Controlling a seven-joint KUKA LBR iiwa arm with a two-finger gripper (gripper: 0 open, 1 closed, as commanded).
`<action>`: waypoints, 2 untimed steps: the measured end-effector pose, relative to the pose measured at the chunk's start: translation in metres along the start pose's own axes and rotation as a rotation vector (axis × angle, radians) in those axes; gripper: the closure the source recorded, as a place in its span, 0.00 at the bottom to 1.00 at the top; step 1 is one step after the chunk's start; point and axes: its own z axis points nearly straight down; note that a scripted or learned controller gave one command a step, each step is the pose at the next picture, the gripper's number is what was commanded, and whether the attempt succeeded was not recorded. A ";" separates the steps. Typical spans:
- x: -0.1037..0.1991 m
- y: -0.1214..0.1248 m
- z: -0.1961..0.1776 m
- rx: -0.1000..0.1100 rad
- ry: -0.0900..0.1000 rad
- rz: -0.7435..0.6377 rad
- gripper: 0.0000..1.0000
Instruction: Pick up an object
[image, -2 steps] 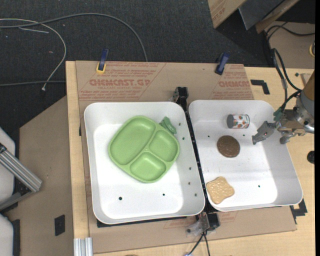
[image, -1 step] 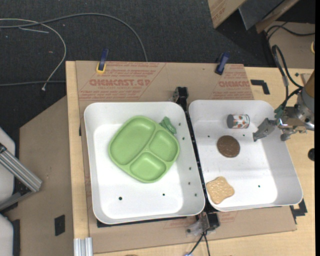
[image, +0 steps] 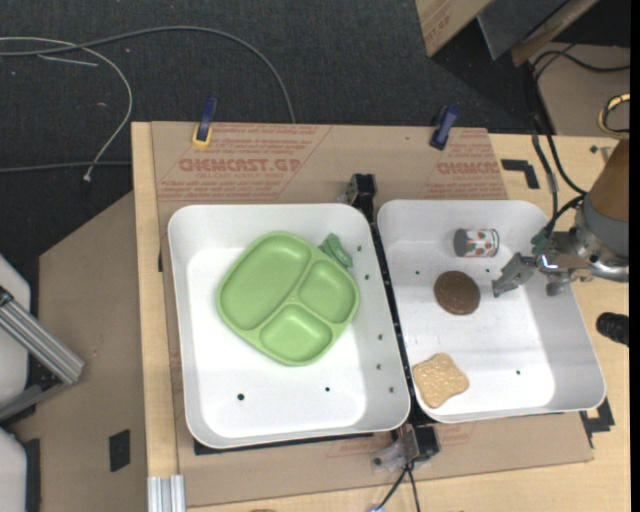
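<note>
The right bin (image: 560, 385) holds three small things: a grey can with a red and white label (image: 476, 242) lying on its side at the back, a round brown disc (image: 457, 293) in the middle, and a tan biscuit-shaped piece (image: 440, 380) near the front left corner. My gripper (image: 530, 280) hangs over the right half of this bin, just right of the brown disc. It is open, its two grey fingers spread apart with nothing between them.
The left bin (image: 200, 400) carries a green divided plate (image: 288, 297) with a small dark green piece (image: 337, 250) at its upper right edge. Cardboard lines the bench, with blue clamps (image: 206, 120) at the back. The arm's orange band (image: 612, 185) is at the right.
</note>
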 end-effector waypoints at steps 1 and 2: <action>0.009 -0.005 0.048 -0.005 -0.001 0.000 0.00; 0.009 -0.005 0.097 -0.002 0.000 0.000 0.00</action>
